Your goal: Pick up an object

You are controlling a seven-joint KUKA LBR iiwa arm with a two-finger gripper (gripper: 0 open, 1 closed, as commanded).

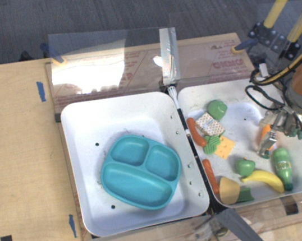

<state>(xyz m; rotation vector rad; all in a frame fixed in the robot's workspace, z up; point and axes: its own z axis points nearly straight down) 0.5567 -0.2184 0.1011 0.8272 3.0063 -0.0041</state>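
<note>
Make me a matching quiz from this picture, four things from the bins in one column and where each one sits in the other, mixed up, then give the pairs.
Things:
1. teal divided plate
2. banana
3. green bottle
4. carrot

Places:
A. along the right bin's left wall, near the front
B. in the left bin, lying on its floor
C. at the right bin's front, between the tan piece and the green bottle
D. near the right bin's right side, just below the claw

Pairs: 1-B, 2-C, 3-D, 4-A
</note>
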